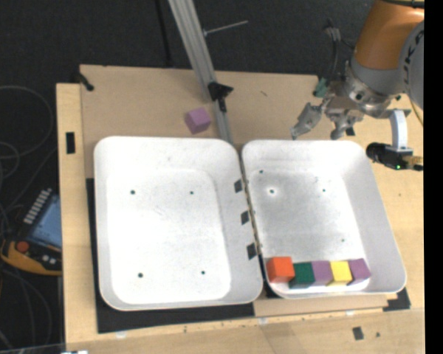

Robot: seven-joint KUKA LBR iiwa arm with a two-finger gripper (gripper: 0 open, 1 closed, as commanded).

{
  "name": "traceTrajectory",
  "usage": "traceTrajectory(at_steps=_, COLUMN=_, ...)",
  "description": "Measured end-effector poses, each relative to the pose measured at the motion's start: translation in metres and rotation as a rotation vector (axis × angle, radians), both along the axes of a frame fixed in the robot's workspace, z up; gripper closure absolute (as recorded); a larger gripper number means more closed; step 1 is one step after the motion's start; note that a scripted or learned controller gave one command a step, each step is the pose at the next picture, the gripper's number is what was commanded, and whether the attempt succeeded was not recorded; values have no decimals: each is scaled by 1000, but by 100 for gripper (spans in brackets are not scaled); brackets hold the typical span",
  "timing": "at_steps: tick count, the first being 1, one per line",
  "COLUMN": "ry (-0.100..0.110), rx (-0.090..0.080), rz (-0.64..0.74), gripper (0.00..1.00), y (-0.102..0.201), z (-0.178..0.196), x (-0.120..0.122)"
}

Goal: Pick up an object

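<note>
Several small blocks lie in a row along the near edge of the right bin (354, 168): an orange block (281, 268), a green block (303, 273), a purple block (322, 271), a yellow block (341, 271) and another purple block (359, 268). A further purple block (198, 119) sits on the bench beyond the left bin (118, 198). My gripper (323, 125) hangs above the far edge of the right bin, open, with nothing between its fingers, well away from the row of blocks.
A slanted metal pole (196, 46) rises from a mount between the bins at the back. Cables and a handheld pendant (33, 234) lie off the bench to the left. A black fitting (387, 155) sits at the right bin's far right corner.
</note>
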State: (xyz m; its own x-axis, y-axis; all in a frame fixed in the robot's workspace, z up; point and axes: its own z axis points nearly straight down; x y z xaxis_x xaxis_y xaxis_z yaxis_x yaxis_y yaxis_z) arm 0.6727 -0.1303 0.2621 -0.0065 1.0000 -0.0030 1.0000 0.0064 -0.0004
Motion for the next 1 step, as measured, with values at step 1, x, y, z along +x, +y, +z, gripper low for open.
traceTrajectory(at_steps=1, ry=-8, rx=-4, rz=-12, gripper=0, y=-69, z=64, x=-21)
